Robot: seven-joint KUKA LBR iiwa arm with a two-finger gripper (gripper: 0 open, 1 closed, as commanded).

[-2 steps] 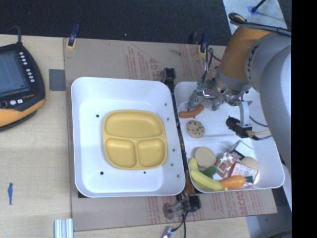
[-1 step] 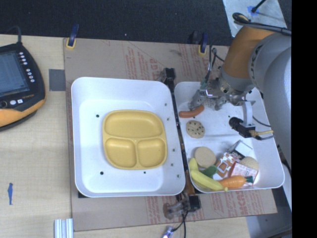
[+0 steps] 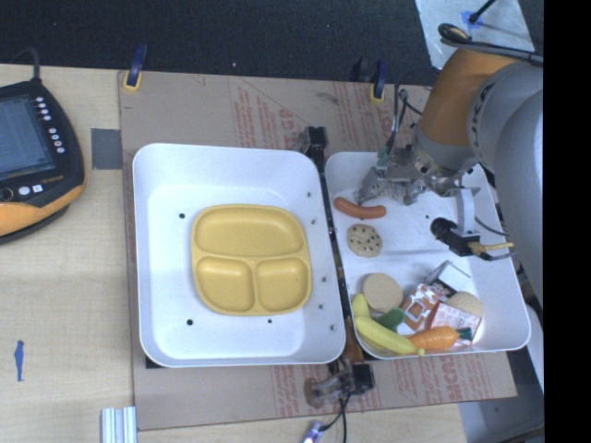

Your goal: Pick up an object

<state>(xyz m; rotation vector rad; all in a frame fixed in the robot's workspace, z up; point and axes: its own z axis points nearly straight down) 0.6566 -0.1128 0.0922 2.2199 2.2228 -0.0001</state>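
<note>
Grey and orange, my arm (image 3: 480,109) hangs over the right bin (image 3: 503,289) at its 12 o'clock corner. Whether my jaws are apart, I cannot tell. Nothing is picked yet; the sausage (image 3: 359,209) lies nearest, at 7 o'clock, calling for a short descent.

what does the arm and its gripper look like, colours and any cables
The arm is bulky, rounded and light grey, with a broad orange band above the wrist. The gripper is a small grey metal assembly. Thin dark cables run along the wrist beside it.
</note>
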